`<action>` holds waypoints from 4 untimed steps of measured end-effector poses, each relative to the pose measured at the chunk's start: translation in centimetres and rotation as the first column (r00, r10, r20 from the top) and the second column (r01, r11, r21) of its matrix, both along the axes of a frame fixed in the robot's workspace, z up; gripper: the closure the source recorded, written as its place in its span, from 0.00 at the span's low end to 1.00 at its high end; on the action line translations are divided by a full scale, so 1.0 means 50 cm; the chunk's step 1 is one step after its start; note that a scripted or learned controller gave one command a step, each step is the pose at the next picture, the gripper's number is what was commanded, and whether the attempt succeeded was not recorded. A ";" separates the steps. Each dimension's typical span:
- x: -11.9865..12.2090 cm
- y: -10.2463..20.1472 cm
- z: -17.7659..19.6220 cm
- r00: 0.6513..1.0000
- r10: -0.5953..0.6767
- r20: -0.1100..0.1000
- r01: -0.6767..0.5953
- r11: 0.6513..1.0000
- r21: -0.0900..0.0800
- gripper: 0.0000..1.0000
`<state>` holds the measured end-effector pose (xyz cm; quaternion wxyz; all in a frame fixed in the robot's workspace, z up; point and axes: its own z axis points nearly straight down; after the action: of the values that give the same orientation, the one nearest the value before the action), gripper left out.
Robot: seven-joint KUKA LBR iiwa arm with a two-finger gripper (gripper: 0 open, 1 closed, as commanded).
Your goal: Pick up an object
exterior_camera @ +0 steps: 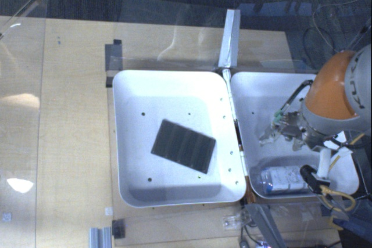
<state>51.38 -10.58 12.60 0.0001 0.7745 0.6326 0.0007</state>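
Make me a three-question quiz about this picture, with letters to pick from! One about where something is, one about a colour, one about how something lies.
1. Where is the dark ribbed pad?
A. in the left bin
B. in the right bin
C. on the wooden bench

2. What colour is the band on the robot arm?
A. green
B. orange
C. purple

3. How does the plastic bottle lie?
A. standing upright
B. hanging in the air
C. on its side in the right bin

Answers:
1. A, the pad rests flat on the floor of the left bin.
2. B, the rounded band above the wrist is orange.
3. C, the bottle lies lengthwise near the front wall of the right bin.
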 end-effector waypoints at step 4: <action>-0.006 -0.036 -0.073 1.000 0.019 0.013 -0.019 1.000 -0.001 0.00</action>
<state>51.07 -12.41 8.95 0.0048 0.7683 0.6400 0.0055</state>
